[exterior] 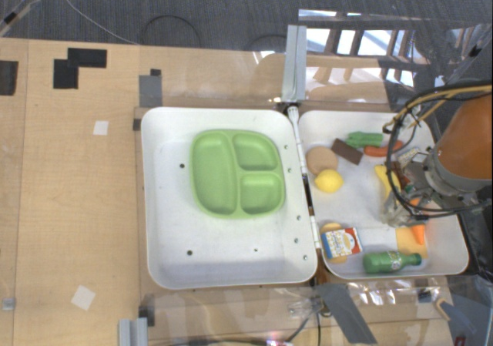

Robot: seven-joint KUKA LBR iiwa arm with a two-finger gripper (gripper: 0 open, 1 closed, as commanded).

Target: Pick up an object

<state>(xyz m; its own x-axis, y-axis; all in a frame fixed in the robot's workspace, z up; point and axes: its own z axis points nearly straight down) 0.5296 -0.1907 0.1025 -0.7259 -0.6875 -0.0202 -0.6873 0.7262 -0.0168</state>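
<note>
The right white bin (362, 202) holds several toy foods: a yellow lemon (329, 181), a tan potato-like lump (321, 158), a brown block (347, 152), a green vegetable (363, 138), a carrot (376, 151), a small printed box (341, 243), a green bottle (393, 261) and an orange wedge (412, 238). My gripper (397, 212) is low in the right part of this bin, just above the orange wedge and beside a yellow piece (382, 178). Cables and the wrist hide its tip. I see nothing held.
The left white bin (169, 244) holds a green divided plate (236, 173). The arm's orange band (466, 136) and looping cables (400, 125) hang over the right bin's right side. A metal post (295, 63) stands behind the divider between the bins.
</note>
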